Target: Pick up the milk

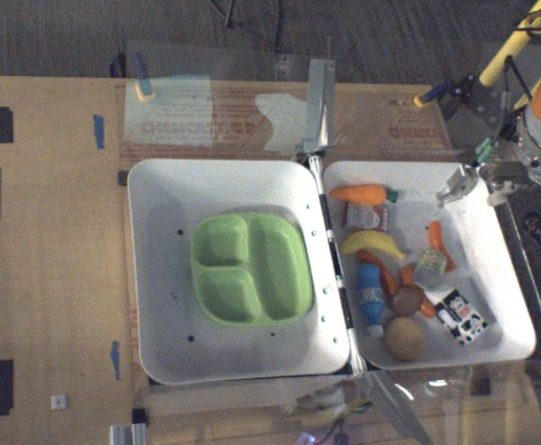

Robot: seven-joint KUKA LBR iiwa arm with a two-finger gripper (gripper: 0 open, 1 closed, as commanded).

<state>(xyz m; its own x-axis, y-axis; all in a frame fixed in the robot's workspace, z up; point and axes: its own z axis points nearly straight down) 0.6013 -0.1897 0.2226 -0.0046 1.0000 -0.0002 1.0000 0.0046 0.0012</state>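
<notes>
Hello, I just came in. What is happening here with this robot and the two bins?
A robot arm is set to pick up the milk, the small cow-patterned carton lying in the right bin among toy foods such as a carrot and a banana. The gripper hovers over that bin's upper right edge, apart from the milk. The left bin holds a green divided plate.

green tray [252, 269] in left bin [150, 202] | carrot [358, 194], banana [372, 243] in right bin [502, 258]
</notes>
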